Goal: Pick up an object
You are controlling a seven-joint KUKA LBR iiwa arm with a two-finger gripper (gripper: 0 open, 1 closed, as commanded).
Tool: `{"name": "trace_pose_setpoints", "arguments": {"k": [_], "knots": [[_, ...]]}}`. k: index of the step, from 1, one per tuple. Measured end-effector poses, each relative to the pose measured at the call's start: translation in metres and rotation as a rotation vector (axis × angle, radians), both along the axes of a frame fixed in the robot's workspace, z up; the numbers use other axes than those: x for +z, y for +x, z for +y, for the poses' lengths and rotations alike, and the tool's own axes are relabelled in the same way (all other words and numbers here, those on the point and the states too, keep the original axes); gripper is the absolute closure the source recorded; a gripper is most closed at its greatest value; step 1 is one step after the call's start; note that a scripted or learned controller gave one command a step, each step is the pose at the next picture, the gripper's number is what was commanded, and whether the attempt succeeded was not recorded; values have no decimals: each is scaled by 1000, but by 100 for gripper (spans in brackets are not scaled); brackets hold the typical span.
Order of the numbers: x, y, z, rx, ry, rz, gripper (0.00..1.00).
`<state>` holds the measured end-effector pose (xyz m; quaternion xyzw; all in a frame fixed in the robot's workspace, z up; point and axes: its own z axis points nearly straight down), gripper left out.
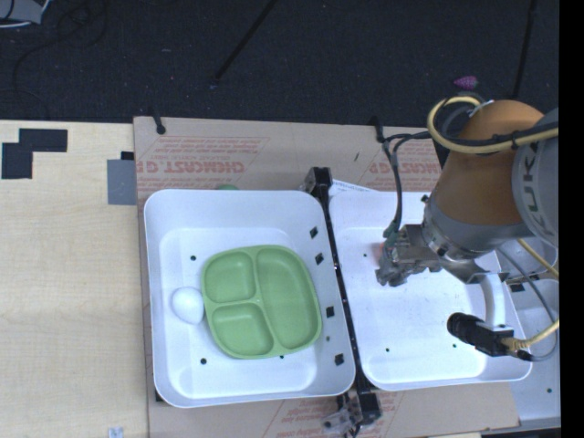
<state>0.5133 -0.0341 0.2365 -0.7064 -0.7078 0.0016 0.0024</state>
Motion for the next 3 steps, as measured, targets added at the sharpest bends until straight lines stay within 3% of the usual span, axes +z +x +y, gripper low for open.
{"name": "trace_pose_setpoints", "arguments": {"k": [2,3], "knots": [[4,32,85,2,0,-4,100],[6,48,142,1,-1,-3,100]]}}
